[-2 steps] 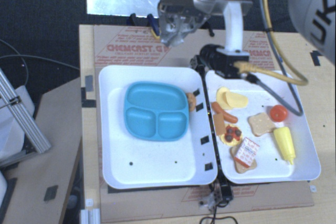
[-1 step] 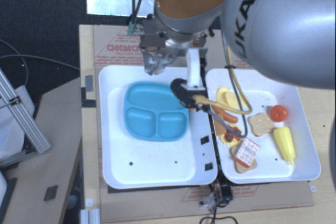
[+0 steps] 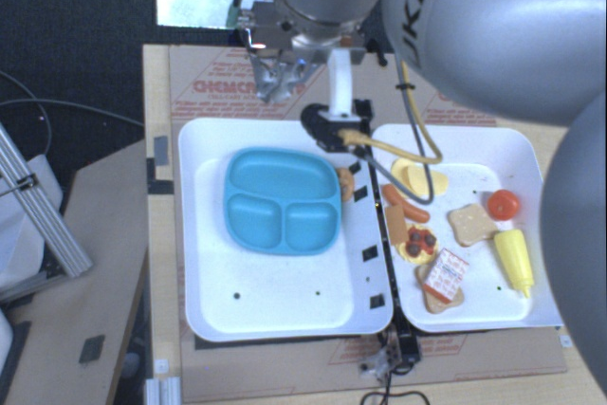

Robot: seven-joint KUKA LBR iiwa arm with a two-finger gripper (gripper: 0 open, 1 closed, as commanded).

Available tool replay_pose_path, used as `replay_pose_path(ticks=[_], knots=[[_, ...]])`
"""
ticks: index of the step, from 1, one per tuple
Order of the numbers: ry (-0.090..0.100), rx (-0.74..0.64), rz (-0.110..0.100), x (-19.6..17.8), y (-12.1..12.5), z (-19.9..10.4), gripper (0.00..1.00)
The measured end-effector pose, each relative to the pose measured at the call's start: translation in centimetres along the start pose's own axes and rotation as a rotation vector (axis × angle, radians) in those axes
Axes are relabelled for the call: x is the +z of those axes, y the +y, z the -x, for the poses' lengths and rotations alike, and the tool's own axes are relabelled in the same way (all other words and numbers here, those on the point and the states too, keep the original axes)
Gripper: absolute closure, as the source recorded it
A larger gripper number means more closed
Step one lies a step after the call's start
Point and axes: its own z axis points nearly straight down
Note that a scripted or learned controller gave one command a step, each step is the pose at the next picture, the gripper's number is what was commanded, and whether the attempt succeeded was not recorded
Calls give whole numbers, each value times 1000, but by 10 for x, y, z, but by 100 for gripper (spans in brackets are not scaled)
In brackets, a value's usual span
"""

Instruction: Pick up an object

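My gripper [image 3: 276, 82] hangs under the orange-banded wrist, over the cardboard just behind the back rim of the left bin [image 3: 204, 299]. I see nothing held in it. A blue divided plate [image 3: 282, 201] lies in the left bin, below and slightly right of the gripper. A small orange-brown piece [image 3: 346, 181] rests by that bin's right wall. The right bin [image 3: 531, 156] holds toy food: a yellow slice [image 3: 418, 175], a sausage [image 3: 406, 204], a bread slice [image 3: 471, 223], a red tomato [image 3: 504, 203], a yellow bottle [image 3: 513, 261], a pizza piece [image 3: 418, 244] and a red-and-white packet [image 3: 444, 275].
A white post with a black fitting [image 3: 329, 126] and a yellow cable [image 3: 403, 150] hang over the divide between the bins. The big grey arm body [image 3: 493, 14] covers the upper right. An aluminium frame [image 3: 43, 223] stands off the bench at left.
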Motion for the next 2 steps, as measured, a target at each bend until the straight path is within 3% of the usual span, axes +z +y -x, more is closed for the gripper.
replay_pose_path(ticks=[1,2], knots=[[3,2,11,-105,-22,52,100],[2,-1,5,-153,-16,59,100]])
